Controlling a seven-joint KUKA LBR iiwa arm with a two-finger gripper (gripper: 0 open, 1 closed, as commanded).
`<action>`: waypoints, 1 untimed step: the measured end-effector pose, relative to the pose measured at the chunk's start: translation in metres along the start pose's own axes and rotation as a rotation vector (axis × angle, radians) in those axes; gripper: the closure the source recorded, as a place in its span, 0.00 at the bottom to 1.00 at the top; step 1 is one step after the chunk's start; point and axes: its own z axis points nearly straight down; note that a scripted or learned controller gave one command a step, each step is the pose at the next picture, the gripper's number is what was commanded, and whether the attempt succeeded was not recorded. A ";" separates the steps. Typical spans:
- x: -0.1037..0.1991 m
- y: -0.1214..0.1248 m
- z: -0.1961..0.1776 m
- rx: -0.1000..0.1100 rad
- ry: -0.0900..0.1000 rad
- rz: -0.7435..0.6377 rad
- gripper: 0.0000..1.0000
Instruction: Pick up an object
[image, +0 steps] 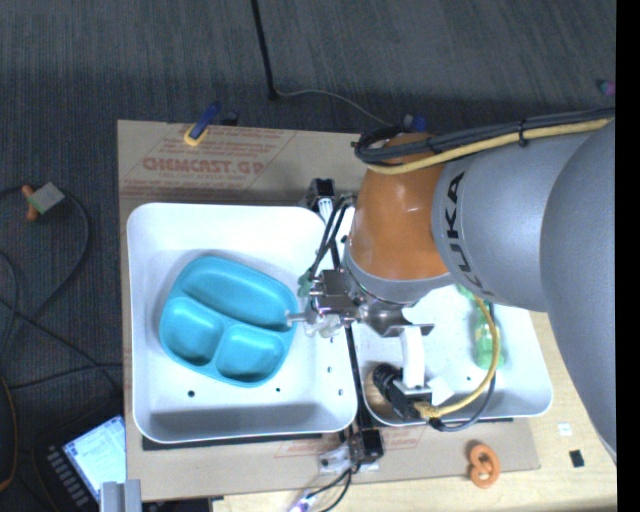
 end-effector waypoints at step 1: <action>-0.041 0.052 -0.038 -0.003 -0.001 0.000 1.00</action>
